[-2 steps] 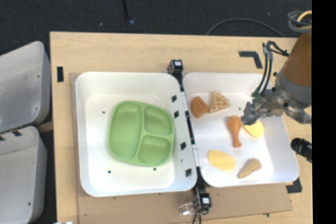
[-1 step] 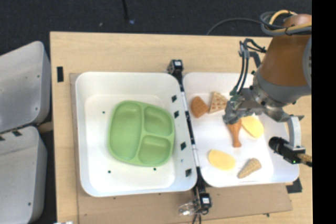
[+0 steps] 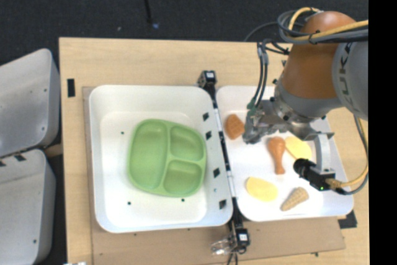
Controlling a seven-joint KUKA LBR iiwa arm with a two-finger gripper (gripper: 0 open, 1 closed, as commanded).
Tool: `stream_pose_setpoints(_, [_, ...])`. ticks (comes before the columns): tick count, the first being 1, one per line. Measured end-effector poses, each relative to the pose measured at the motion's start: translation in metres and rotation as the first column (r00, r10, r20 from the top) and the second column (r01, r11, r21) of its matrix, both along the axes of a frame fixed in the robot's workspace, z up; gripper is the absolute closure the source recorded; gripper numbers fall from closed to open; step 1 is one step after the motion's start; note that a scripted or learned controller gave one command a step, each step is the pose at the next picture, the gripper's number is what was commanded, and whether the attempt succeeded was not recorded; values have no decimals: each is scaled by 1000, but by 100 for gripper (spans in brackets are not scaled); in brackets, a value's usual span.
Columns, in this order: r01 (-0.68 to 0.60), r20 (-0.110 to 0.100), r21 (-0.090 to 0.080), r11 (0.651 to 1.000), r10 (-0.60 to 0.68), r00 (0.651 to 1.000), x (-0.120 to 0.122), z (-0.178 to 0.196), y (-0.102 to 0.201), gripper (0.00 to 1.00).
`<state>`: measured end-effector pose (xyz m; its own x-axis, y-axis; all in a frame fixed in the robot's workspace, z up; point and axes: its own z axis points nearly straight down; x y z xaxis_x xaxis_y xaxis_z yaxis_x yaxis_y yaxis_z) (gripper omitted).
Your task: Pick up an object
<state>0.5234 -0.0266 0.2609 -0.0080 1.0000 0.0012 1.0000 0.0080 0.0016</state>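
Note:
The right white bin (image 3: 248,208) holds several toy foods. An orange-brown round piece (image 3: 234,126) lies at its left side. An orange drumstick (image 3: 277,153) lies in the middle, with a pale yellow piece (image 3: 298,149) just right of it. A yellow oval (image 3: 261,188) and a tan cone (image 3: 294,198) rest near the front. My gripper (image 3: 254,132) hangs low over the bin, just right of the orange-brown piece and left of the drumstick. Nothing shows between its fingers.
The left white bin (image 3: 111,208) holds a green divided tray (image 3: 167,158). A raised divider with black clips (image 3: 218,152) separates the bins. The grey and orange arm (image 3: 316,77) covers the right bin's back right part. A black cable fitting (image 3: 313,175) lies near the cone.

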Motion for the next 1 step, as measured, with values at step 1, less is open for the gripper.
stream_pose_setpoints(1, [1, -3, 0, 1000, -1, 1000, 3, -14, 57, 100])
